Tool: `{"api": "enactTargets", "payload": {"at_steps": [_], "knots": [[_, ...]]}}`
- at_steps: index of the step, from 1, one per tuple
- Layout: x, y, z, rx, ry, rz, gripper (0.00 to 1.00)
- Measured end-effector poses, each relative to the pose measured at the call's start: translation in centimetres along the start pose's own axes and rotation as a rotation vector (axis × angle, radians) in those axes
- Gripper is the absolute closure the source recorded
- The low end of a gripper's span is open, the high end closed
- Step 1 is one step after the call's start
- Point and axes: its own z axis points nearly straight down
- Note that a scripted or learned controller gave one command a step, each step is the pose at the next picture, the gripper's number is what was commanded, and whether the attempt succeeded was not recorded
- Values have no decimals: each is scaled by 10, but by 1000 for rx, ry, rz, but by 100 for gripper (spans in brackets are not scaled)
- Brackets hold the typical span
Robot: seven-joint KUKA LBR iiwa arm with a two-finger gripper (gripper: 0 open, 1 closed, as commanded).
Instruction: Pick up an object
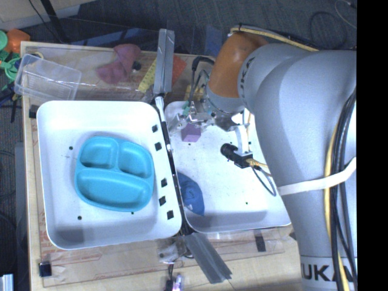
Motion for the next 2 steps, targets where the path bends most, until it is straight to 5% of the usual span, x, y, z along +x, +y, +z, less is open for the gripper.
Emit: {"api": "enactTargets", "payload": {"at_steps": [1, 2], "knots": [[8, 2, -8, 1, 10, -11, 100], [52, 6, -97, 3, 14, 18, 100]]}}
